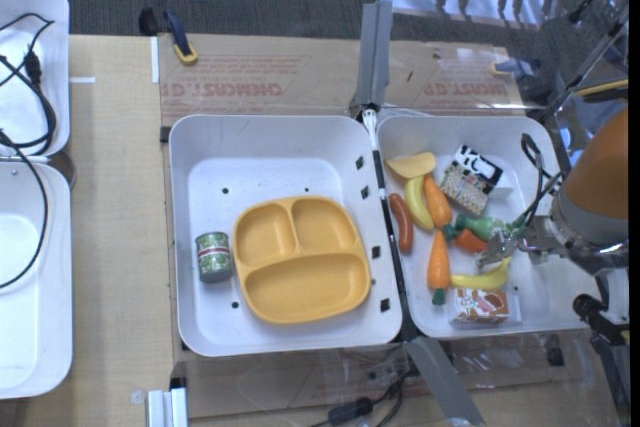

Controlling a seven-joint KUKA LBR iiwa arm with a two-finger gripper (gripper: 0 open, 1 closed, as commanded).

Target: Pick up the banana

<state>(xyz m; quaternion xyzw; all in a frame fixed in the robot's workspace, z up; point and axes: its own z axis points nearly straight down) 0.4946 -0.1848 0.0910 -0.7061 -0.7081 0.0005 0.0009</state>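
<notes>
Because the curved yellow plastic banana (pixel 480 279) lies wedged between the orange carrot (pixel 438 260) and small carton (pixel 479 306) near the right white bin's (pixel 535 320) front edge, the fingers (pixel 497 253), whose opening cannot be told, might catch a neighbour instead.

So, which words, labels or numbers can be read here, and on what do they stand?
"CHEMCAST GP": red print, reading upside down, on the brown sheet behind the left bin.
Same red print on the sheet behind the right bin: too glared to read.
Small can, black-and-white packet, carton: labels too small to read.
</notes>
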